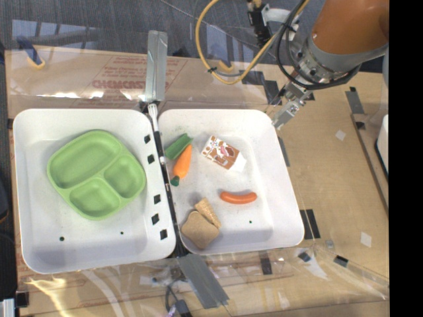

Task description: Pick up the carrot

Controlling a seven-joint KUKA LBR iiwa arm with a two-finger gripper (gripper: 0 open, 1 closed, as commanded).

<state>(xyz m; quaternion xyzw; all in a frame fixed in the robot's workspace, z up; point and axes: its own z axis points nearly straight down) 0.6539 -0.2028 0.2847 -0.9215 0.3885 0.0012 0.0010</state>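
Lying nearest in the right bin (281, 197), bread (200, 224) and a sausage (238, 197) sit below the carrot (182, 162), which rests by the left wall; beyond, the pincer (289, 111) hovers over the far-right corner, its spread unclear.

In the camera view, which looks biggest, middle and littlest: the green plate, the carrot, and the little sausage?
Largest to smallest as they look in the camera view:
1. Green divided plate, by far the biggest.
2. Carrot, counting its green top.
3. Sausage, a bit shorter and thinner than the carrot, though it's close.
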